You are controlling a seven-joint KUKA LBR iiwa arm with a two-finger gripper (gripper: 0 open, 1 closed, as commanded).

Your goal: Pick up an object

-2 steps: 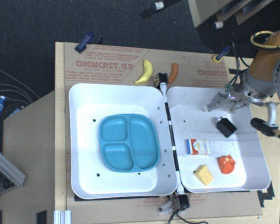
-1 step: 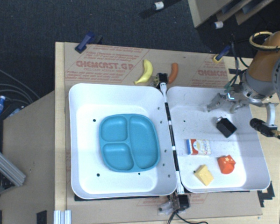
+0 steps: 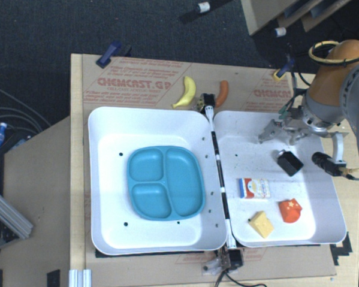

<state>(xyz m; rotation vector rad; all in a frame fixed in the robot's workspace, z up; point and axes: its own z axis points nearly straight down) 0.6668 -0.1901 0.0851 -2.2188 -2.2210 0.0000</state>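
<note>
Claw (image 3: 290, 162) of the grey arm hung low over the right shallow white bin (image 3: 319, 234), near its back; whether it was open or closed could not be told. Nearest it lay a small red, white and blue carton (image 3: 253, 188), with a red block (image 3: 290, 211) and a yellow wedge (image 3: 261, 224) further forward. Descending from there, it would likely close on bare floor beside the carton, or nudge the flat carton away.

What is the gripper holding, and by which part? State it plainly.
Nothing is seen held. The gripper hangs over the far end of the right bin, apart from the black block, carton, red piece and yellow wedge.
</note>
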